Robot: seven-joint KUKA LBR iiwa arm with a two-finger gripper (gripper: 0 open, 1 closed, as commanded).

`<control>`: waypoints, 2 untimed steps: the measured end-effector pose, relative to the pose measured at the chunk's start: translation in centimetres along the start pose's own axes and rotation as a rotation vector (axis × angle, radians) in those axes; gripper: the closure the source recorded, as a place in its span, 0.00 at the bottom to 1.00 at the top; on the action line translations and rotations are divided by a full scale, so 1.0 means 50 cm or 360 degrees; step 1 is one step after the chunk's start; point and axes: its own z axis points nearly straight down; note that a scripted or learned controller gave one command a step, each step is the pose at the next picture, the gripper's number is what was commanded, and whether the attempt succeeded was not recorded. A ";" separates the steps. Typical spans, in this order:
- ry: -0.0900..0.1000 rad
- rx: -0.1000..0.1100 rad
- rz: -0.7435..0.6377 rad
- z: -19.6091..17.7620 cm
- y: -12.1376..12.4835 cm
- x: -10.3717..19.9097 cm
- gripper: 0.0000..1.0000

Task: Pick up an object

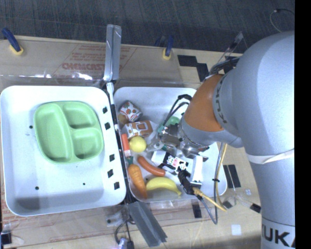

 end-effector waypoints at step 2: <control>0.0000 0.0005 -0.0003 -0.018 -0.001 0.000 0.00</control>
